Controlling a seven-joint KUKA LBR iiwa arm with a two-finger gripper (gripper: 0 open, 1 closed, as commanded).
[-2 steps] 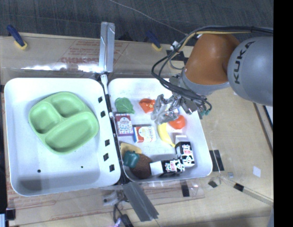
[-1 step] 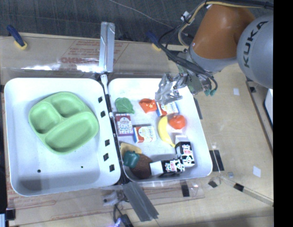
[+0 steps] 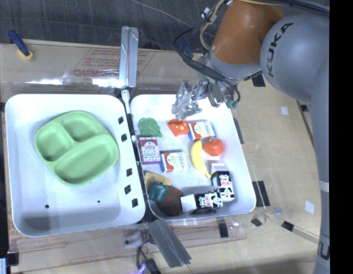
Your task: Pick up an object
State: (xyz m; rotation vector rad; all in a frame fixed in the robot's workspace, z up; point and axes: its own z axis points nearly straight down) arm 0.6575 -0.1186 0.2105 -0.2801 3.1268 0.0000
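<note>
Arm overhangs right bin, end effector above toys.

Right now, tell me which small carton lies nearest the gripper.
The red carton, directly below the gripper. The other cartons, including the cow-print ones, sit farther down the right bin.

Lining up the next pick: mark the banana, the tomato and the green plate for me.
banana (image 3: 198, 155): camera view, middle of its yellow curve.
tomato (image 3: 212, 146): camera view, centre of its red top.
green plate (image 3: 77, 146): camera view, ridge between its compartments.
</note>
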